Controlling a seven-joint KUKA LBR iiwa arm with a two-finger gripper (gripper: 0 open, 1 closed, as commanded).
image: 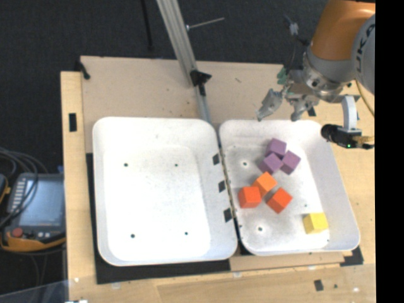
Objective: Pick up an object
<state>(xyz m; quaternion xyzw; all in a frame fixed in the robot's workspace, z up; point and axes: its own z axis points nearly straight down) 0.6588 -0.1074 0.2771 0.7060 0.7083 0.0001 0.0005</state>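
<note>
1. Starting from the left, the left bin (154, 188) offers nothing to grasp.
2. In the right bin (328, 169), orange cubes (265, 193) cluster centrally with purple cubes (279, 156) just behind; a yellow cube (314, 222) sits apart, the easiest target.
3. The gripper (284, 107) hovers over the bin's far rim, fingers spread, holding nothing. This looks like the approach step; next it must descend over one cube.

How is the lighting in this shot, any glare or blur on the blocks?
Camera view: even, soft light; the right bin looks bright white with no harsh glare. The purple blocks, orange blocks and yellow block are a bit soft, casting faint shadows. The pincer looks slightly blurred.
</note>
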